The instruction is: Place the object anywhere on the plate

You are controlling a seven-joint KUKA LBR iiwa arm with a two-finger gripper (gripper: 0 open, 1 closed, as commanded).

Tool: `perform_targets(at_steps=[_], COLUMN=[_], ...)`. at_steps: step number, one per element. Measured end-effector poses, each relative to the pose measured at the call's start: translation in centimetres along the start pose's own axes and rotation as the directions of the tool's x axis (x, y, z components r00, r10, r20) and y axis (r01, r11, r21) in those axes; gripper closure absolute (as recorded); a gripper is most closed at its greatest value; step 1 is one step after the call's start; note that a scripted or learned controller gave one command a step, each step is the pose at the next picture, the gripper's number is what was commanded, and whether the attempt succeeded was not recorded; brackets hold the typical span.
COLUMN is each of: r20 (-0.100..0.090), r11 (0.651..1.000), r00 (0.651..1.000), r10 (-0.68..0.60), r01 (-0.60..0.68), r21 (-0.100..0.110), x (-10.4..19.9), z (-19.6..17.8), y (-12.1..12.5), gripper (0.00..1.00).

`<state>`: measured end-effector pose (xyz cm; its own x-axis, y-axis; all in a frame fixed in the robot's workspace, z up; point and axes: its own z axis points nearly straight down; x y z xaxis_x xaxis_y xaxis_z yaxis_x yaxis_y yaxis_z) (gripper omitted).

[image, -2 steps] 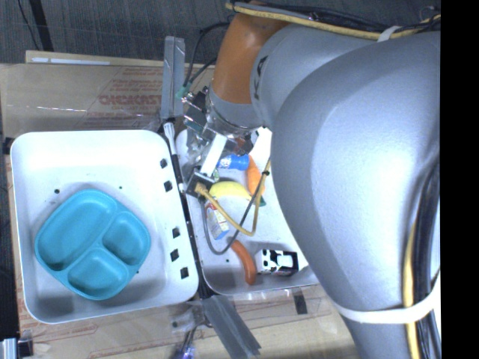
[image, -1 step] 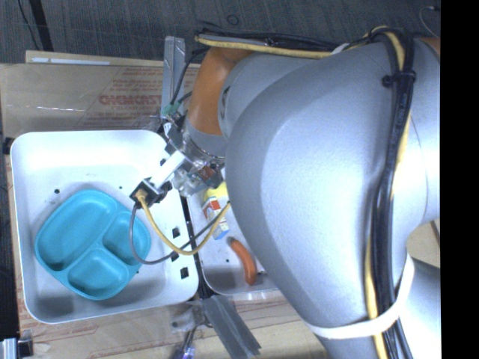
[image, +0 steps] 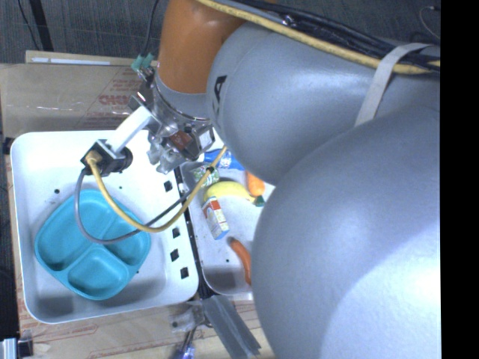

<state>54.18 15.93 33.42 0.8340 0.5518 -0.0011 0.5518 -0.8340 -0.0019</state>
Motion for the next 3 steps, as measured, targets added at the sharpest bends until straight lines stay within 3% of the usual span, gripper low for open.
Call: perform_targets(at_steps=[1,2,3], r20=[0.001,0.001,0.007], r11=[0.981,0.981,0.999], r00=[0.981,0.981,0.999], r10=[0.193,0.193,-0.044], r01=[-0.193,-0.193,0.044], r21=[-0.001,-0.001,0.003], x=[0.6,0.6,-4.7], z=[4.1,4.1,5.3], y=[-6.6,-6.6,-5.1], gripper=[1.0,0.0,0.0])
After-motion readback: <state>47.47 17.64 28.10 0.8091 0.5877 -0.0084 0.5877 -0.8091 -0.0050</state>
